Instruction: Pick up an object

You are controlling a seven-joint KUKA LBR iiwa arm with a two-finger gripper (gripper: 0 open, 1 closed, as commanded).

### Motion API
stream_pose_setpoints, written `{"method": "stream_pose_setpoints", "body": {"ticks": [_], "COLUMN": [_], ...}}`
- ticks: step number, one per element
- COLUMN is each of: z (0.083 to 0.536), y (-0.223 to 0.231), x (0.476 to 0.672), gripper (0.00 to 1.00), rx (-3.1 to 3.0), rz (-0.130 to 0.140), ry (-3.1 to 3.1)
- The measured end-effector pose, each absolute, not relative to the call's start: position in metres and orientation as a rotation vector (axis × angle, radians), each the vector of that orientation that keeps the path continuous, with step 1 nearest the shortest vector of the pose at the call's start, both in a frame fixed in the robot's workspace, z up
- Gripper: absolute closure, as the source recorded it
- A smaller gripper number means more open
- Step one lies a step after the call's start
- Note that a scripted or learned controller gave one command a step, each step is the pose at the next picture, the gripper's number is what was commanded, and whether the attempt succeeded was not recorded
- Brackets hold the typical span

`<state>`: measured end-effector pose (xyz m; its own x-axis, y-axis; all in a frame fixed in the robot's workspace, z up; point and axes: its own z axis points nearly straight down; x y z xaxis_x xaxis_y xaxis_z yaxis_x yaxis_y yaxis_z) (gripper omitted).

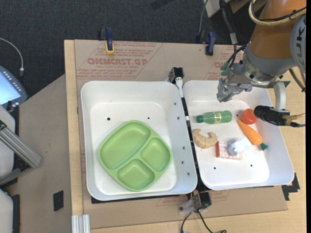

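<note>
Overhead, arm hangs above the right bin.

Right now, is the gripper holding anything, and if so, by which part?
Nothing is held. The gripper hangs above the right bin, above the green bottle, with nothing between its fingers.

Two white bins sit on the bench: the left bin and the right bin. There is one green plate, one green bottle, one carrot, one beige shell-like piece, and one small packet.
</note>
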<state>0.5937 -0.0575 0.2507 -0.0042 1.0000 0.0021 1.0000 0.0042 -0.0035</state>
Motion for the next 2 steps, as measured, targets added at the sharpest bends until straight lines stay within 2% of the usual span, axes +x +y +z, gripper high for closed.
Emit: {"method": "stream_pose_setpoints", "body": {"ticks": [2], "z": [0.234], "y": [0.041], "x": [0.547], "gripper": [1.0], "rx": [-2.212], "rz": [0.004], "ry": [-2.223]}}
